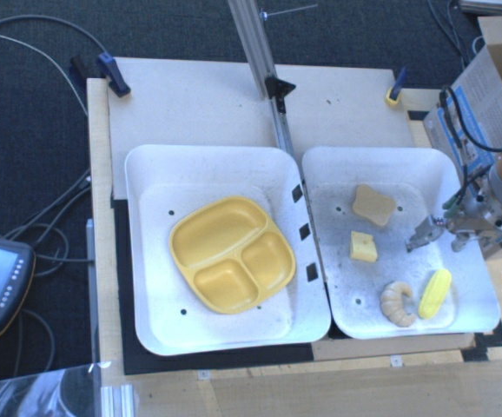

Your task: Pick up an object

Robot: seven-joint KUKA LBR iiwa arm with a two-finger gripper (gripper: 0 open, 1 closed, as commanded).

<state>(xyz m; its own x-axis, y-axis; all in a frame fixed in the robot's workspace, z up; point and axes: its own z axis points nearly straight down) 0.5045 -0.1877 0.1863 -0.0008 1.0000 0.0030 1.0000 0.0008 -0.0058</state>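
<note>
The end effector [442, 233] hovers with fingers spread, holding nothing, over the right bin [320, 168]. The nearest target, a smooth yellow corn cob [434, 293], lies just below it; descending squarely across the cob's narrow width suits. Beside it sit a ridged shrimp [398, 303], a cheese cube [364, 248] and tan bread [373, 204].

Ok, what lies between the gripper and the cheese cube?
Nothing: the camera view shows bare bin floor between the gripper and the cheese cube.

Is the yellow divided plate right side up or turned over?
Right side up: the yellow divided plate shows three hollow compartments facing upward in the left bin.
</note>
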